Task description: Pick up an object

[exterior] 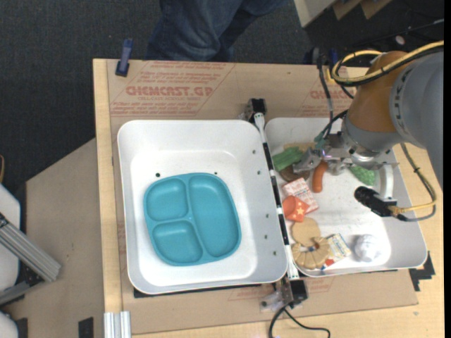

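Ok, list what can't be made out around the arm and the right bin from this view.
1. Claw: the wrist hides its fingers, so open or shut is unclear, and whether it grips the orange sausage-like item.
2. Right bin: the arm covers its upper right part.
3. Pale green item: mostly hidden under the wrist.
4. Small packets and the silvery item: too small to read or identify.

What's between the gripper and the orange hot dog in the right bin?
Nothing visible. The gripper sits right over the orange hot dog in the right bin, with the green toy off to its left.
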You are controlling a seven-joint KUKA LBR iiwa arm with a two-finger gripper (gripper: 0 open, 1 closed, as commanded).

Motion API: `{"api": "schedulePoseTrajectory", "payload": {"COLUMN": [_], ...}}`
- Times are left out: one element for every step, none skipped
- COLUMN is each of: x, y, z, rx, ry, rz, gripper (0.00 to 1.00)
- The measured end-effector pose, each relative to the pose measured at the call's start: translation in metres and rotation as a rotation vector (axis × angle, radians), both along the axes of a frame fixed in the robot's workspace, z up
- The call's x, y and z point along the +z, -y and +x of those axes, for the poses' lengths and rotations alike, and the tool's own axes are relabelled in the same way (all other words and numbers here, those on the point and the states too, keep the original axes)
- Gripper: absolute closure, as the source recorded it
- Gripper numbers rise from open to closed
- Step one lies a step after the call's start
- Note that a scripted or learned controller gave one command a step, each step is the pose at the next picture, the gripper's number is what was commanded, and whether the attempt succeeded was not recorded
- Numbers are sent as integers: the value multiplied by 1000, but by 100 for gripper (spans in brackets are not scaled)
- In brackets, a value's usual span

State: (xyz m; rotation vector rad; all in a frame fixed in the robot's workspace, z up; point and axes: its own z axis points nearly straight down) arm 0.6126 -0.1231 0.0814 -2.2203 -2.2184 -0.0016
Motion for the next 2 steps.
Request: {"api": "schedulePoseTrajectory", "payload": {"x": [17,109], "y": [1,-80], "z": [2,-33], "rx": [0,9], "ry": [8,8], "rz": [-2,0], "gripper": [100,100]}}
